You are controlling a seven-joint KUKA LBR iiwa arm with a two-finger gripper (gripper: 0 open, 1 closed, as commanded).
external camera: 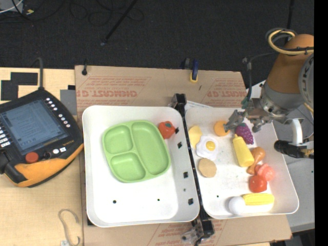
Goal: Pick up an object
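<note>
My gripper (244,123) hangs over the far part of the right bin (224,188), fingers spread open and nothing between them. Just below it lies a purple bunch of grapes (245,134), and a small orange fruit (221,128) sits by its left finger. Other toy foods in this bin are a yellow lemon (194,135), a fried egg (207,147), a brown cookie (207,167), a yellow bottle (243,151), red pieces (259,181), a white egg (236,205) and a yellow cob (258,199).
The left bin (102,199) holds a green divided plate (136,151) and a red tomato (166,129) against the divider. A teach pendant (36,132) lies on the bench at far left. Cardboard lies under both bins.
</note>
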